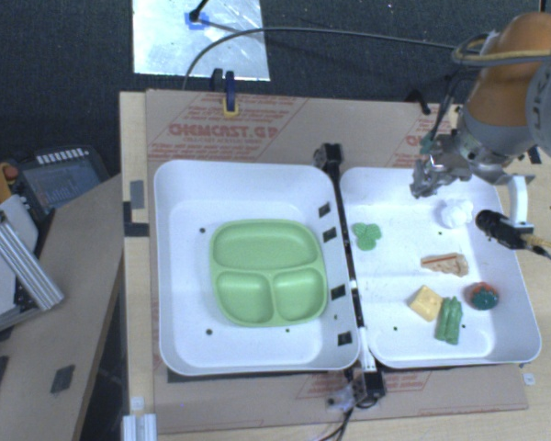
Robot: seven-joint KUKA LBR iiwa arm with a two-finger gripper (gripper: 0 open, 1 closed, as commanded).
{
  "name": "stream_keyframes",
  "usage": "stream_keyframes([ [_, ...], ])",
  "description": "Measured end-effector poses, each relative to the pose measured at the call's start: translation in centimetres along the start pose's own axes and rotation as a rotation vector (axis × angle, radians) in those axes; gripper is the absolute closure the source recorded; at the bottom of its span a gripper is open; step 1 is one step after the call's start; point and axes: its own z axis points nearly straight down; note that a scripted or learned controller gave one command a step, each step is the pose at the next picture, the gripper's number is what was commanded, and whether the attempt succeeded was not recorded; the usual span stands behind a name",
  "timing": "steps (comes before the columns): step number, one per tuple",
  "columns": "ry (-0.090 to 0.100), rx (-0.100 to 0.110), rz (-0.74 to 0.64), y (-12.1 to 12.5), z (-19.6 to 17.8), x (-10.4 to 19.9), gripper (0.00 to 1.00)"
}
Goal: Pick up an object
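Bench (285,122) topped with printed brown cardboard, carrying two shallow white bins side by side. The left bin (179,200) and right bin (386,191) touch along a black-clipped seam. A yellow-and-blue clamp (230,95) grips the bench's far edge, near a cable (349,35).

bins (248,177): white
divided tray (264,272): pale green, plain
round piece (365,236): green
lump (455,213): white
wedge (445,264): tan, brown-edged
block (425,302): yellow
pod (450,321): dark green
ball (482,296): red with teal
arm band (523,39): orange
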Motion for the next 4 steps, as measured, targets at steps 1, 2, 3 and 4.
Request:
stream_keyframes([
  [1, 0.003, 0.005, -0.005, -0.5, -0.6, 5.1, 1.00],
  [2, 0.003, 0.003, -0.007, 1.1, -1.0, 10.4, 1.00],
  [3, 0.002, 0.005, -0.006, 1.4, -0.2, 15.9, 1.00],
  [4, 0.003, 0.005, -0.006, 1.8, -0.1, 21.1, 1.00],
])
